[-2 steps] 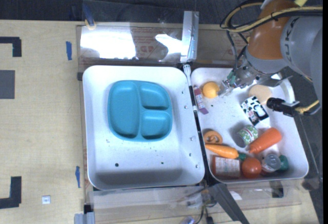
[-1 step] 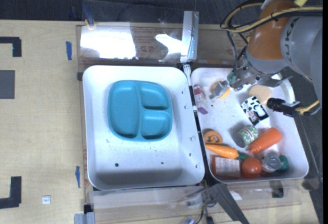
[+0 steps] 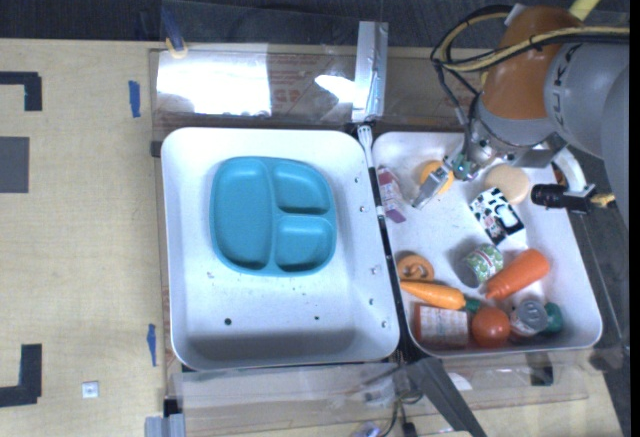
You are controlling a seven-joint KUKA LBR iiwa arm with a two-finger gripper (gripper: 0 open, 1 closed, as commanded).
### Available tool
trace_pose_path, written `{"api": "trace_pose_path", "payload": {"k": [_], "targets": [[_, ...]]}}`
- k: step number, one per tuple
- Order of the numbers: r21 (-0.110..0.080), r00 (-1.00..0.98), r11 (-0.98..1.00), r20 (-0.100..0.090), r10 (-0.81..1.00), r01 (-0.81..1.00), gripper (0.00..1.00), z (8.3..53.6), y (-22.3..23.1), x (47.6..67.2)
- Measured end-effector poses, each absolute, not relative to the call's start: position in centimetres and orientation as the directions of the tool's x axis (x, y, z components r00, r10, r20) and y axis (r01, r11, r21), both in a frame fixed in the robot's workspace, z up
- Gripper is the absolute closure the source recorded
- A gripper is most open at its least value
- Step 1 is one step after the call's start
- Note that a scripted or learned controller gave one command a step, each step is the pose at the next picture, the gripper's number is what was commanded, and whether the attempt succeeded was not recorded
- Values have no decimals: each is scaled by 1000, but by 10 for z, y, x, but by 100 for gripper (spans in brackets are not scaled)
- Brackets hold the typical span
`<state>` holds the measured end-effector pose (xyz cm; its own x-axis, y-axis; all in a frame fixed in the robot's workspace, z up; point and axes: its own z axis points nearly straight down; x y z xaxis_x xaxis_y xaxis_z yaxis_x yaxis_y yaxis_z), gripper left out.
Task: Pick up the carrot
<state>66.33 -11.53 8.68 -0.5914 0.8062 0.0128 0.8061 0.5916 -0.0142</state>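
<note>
Carrot [image 3: 520, 274] lay slanted near the right bin's [image 3: 590, 300] near edge, crowded; end effector [image 3: 437, 182], grip state unreadable, needed a careful lengthwise approach.

We count two white bins [image 3: 195, 225], the left one bearing a single blue divided plate [image 3: 272, 215]. In the right bin we find two carrots [image 3: 518, 274], one tomato [image 3: 490, 325], one small green-labelled can [image 3: 482, 261] and one black-and-white patterned item [image 3: 497, 215]; the remaining clutter we cannot count.

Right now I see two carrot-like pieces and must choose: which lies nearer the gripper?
The fatter carrot at the right bin's right side lies nearer the gripper; the slimmer one lies lower, by the divider.
</note>
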Motion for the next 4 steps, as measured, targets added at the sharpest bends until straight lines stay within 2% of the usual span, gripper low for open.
{"api": "trace_pose_path", "payload": {"k": [1,2,3,4], "targets": [[-14,-694,695,21,719,719,0,87,-126,662],[0,-695,695,-1,719,719,100,101,-127,668],[9,-405,405,-1,914,914,100,190,-51,613],[4,-191,191,0,981,981,100,201,-1,667]]}}
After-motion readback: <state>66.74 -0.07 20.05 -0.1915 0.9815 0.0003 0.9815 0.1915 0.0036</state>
